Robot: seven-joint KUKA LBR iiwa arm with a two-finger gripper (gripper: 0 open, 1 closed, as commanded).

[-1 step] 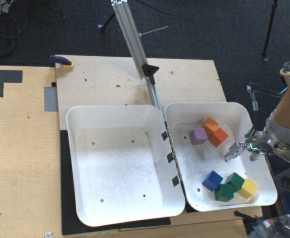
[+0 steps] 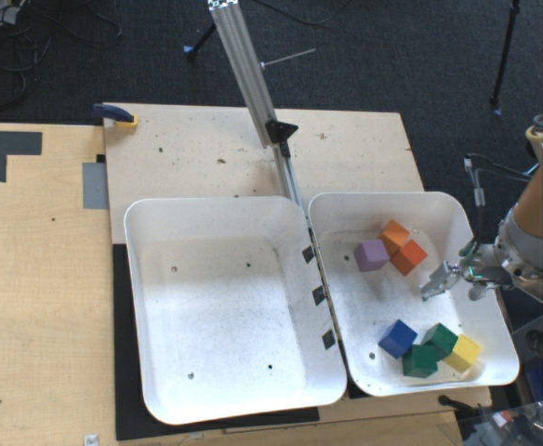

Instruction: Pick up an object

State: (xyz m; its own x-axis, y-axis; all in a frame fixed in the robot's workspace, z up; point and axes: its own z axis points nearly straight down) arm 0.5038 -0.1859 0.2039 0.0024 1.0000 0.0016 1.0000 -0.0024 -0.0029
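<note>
Blocks lie in the right bin [image 2: 443, 204], in two clusters. Toward the far side sit a purple block [image 2: 371, 255], an orange block [image 2: 395, 234] and a red-orange block [image 2: 408, 256], the three touching or just beside one another. Toward the near side sit a blue block [image 2: 398, 338], two green blocks [image 2: 420, 360] [image 2: 442, 339] and a yellow block [image 2: 464, 353], packed close together. Between the two clusters, by the right wall of that bin, hangs the gripper [image 2: 436, 285] on the arm [image 2: 530, 230] reaching in from the right. It has no block between its fingers, and whether they are spread or pressed together cannot be told from this angle. To the left is the left bin [image 2: 151, 214]. Both bins rest on a pale wooden bench [image 2: 197, 147], where a slanted metal post [image 2: 248, 68] rises at the far side, and a small blue and yellow clamp [image 2: 114, 114] sits at the bench's far left corner
</note>
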